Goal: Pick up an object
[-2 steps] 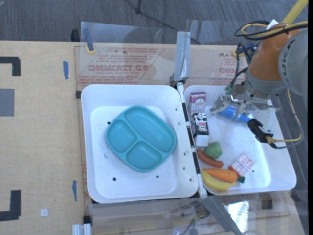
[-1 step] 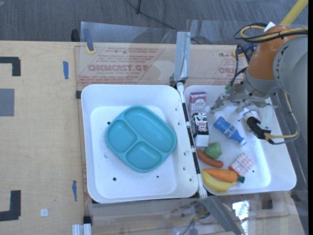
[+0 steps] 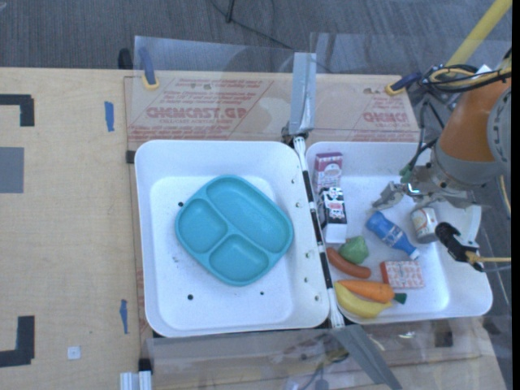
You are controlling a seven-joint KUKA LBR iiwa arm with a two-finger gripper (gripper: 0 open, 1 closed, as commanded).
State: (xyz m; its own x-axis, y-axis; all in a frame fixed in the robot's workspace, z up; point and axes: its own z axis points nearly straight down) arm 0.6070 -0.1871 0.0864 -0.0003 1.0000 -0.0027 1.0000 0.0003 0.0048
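My gripper hangs over the right bin, just above and slightly right of a blue bottle lying on its side. A small silver can sits just right of the bottle, below the wrist. Nothing shows held in the gripper. Further left in the bin are a pink carton, a black-and-white carton, a green vegetable, a sausage, a carrot, a banana and a red snack pack.
The left bin holds a blue divided plate. A ridge separates the two bins. The arm's orange band and cables crowd the right bin's upper right corner.
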